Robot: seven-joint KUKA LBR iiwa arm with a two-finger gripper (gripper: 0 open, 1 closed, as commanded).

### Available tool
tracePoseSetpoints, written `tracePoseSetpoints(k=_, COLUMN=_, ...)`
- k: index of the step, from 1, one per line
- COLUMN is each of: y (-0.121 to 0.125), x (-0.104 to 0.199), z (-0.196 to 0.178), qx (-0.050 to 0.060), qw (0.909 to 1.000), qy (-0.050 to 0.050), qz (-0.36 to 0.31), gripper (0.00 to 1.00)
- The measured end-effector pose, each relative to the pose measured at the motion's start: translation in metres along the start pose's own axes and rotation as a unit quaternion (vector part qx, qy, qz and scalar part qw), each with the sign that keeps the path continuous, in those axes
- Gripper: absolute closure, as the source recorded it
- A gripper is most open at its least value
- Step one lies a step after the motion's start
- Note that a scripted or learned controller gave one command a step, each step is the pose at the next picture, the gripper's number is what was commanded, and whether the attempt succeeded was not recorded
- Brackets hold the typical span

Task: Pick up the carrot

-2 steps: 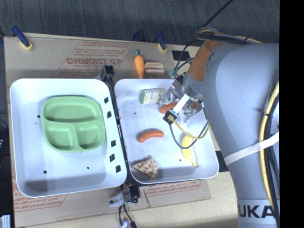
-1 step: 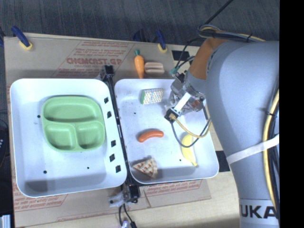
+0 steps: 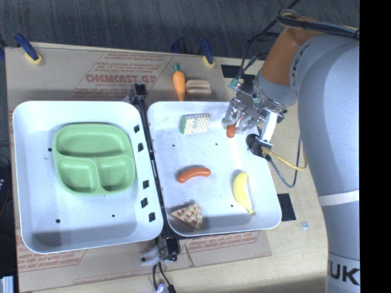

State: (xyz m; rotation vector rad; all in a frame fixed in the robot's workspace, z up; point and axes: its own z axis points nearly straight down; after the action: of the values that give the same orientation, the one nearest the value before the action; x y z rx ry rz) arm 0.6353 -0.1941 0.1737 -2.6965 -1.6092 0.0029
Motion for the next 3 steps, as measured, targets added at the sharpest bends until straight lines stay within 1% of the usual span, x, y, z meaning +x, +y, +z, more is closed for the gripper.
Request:
tracePoseSetpoints(k=1, y=-0.073, x=0.075, z=-0.041, qx=0.003, qw=0.9731, qy=0.0, qz=0.23, gripper=1.0)
tracePoseSetpoints(k=2, y=-0.057, x=0.103, z=-0.197, qx=0.001, qw=0.9478, qy=0.0, qz=0.319, gripper=1.0)
tracePoseSetpoints(k=3, y=-0.149, x=0.14, z=-0.098, qx=0.003, qw=0.9492, qy=-0.001, qz=0.315, gripper=1.0)
